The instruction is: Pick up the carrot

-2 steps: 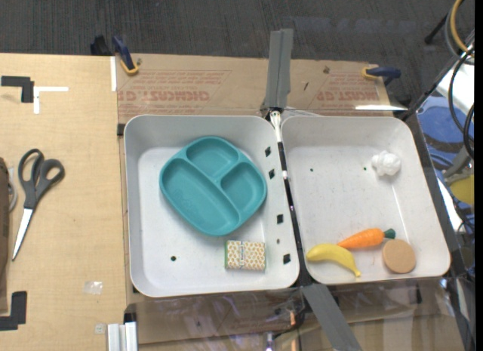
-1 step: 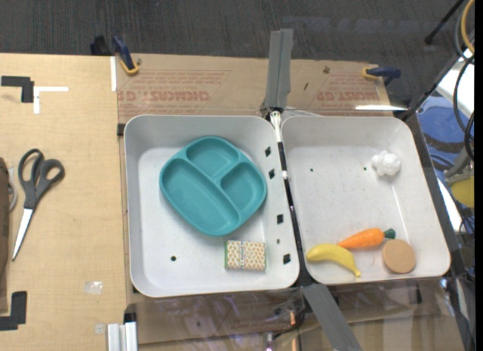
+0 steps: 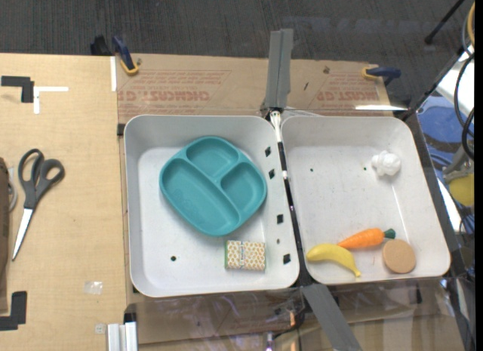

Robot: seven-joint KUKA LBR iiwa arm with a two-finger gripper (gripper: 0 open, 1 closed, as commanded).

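Note:
An orange carrot (image 3: 364, 239) with a dark green top lies near the front of the right bin (image 3: 339, 161), its green end pointing right. A yellow banana (image 3: 334, 257) touches its left end. A round tan cookie (image 3: 398, 257) sits just right of it, below the green top.
A white crumpled ball (image 3: 386, 164) rests at the back right of the right bin. The left bin (image 3: 143, 213) holds a teal divided plate (image 3: 213, 185) and a small patterned sponge block (image 3: 245, 255). Scissors (image 3: 34, 183) lie on the bench at far left.

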